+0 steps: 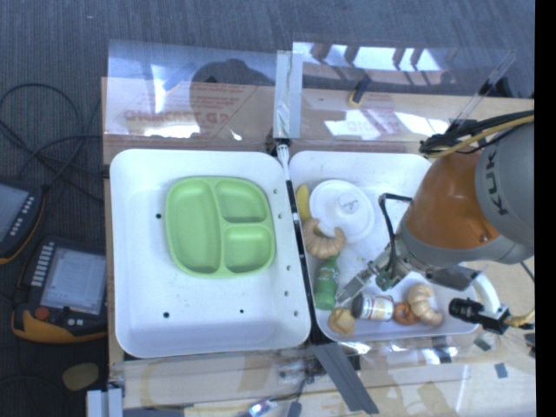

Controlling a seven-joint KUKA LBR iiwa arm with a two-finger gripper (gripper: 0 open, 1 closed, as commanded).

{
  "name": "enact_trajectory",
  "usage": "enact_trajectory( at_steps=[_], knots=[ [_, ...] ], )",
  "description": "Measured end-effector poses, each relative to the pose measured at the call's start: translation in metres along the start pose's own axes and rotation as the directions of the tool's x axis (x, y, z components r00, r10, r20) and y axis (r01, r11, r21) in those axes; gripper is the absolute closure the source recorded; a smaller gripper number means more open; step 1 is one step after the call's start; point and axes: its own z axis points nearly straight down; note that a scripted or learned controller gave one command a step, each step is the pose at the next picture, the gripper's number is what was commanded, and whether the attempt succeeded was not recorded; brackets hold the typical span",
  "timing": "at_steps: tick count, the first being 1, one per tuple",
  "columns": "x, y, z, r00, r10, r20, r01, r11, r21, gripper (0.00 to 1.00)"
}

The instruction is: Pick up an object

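Note:
The right bin (408, 165) holds several items. A white round lid (343, 205) lies at its back, with a croissant (325, 241) in front of it and a yellow banana (301, 201) by the left wall. A green bottle (326, 285) lies near the left wall. At the front are a small jar (377, 307), a brown pastry (341, 321) and a second croissant (419, 304). My gripper (352, 287) hangs low over the front of this bin, just above the jar and right of the green bottle. Nothing shows in its grasp.
The left bin (139, 320) holds a green divided plate (220, 225). The arm's orange band and grey body (452, 215) cover the right bin's right half. Clear plastic walls stand behind both bins. Cables and a pendant lie on the floor at left.

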Motion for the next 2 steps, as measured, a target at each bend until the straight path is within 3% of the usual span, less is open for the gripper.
enact_trajectory(
  at_steps=[1,2],
  knots=[
    [-0.062,0.026,0.015,0.997,-0.074,-0.015,0.074,0.997,0.001,0.00],
    [-0.055,-0.039,0.006,0.998,0.060,-0.015,-0.059,0.998,0.004,0.00]
  ],
)
